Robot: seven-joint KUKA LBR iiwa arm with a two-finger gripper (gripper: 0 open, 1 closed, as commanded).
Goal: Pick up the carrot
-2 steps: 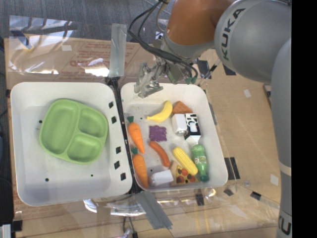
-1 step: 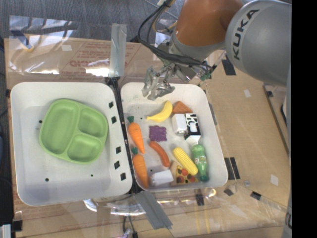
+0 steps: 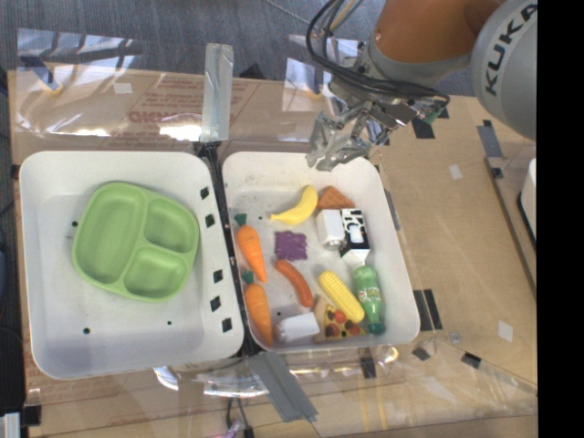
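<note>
Two orange carrots with green tops lie along the left side of the right bin: one carrot higher up, a second carrot below it near the front left corner. My gripper hangs above the bin's far rim, well up and to the right of both carrots, with its metal fingers pointing down. The fingers stand apart and nothing is between them.
The right bin also holds a banana, a purple piece, a red sausage, corn, a green bottle, a pizza slice and white cartons. A green divided plate sits in the left bin.
</note>
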